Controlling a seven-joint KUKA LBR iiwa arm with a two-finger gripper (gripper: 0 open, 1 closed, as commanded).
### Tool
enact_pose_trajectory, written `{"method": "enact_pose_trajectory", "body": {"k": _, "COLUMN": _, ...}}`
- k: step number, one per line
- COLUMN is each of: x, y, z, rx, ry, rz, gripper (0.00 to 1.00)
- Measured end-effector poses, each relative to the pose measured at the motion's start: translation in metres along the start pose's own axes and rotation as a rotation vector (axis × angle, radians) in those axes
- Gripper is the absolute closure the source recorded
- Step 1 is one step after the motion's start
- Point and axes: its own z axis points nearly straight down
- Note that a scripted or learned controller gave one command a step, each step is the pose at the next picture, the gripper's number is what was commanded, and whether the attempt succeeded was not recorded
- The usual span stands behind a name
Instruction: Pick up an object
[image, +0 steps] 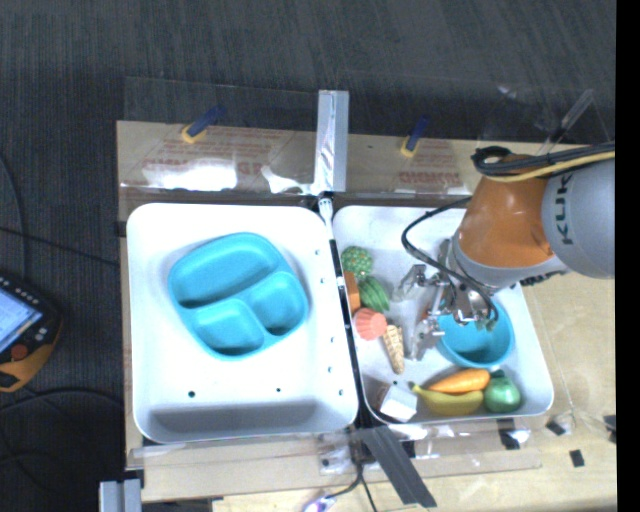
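Note:
My gripper (421, 308) hangs over the middle of the right bin (535, 345), open, with nothing between its fingers. Just left of it lie a tan corn cob (394, 346), a pink strawberry (369, 324) and a green vegetable (375, 293). A blue bowl (480, 343) sits directly right of the gripper, partly under the wrist. Along the bin's near edge are a yellow banana (447, 402), an orange carrot (460, 381), a green pepper (503, 393) and a small white block (398, 405). A green leafy piece (357, 262) lies toward the far left corner.
The left bin (160, 400) holds a blue divided plate (238, 290). A raised divider (343, 320) separates the two bins. The orange-banded arm (510, 225) covers the right bin's far right corner. A handheld device (20, 335) rests off the bench at left.

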Motion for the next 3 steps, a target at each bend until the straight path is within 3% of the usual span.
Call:
{"method": "enact_pose_trajectory", "body": {"k": 1, "x": 0.037, "y": -0.039, "z": -0.001, "rx": -0.015, "ry": -0.005, "rz": -0.094, "gripper": 0.00}}
{"method": "enact_pose_trajectory", "body": {"k": 2, "x": -0.043, "y": 0.001, "z": 0.001, "rx": -0.002, "ry": 0.003, "rz": 0.237, "gripper": 0.00}}
{"method": "enact_pose_trajectory", "body": {"k": 3, "x": -0.045, "y": 0.001, "z": -0.011, "rx": 0.002, "ry": -0.003, "rz": 0.235, "gripper": 1.00}}
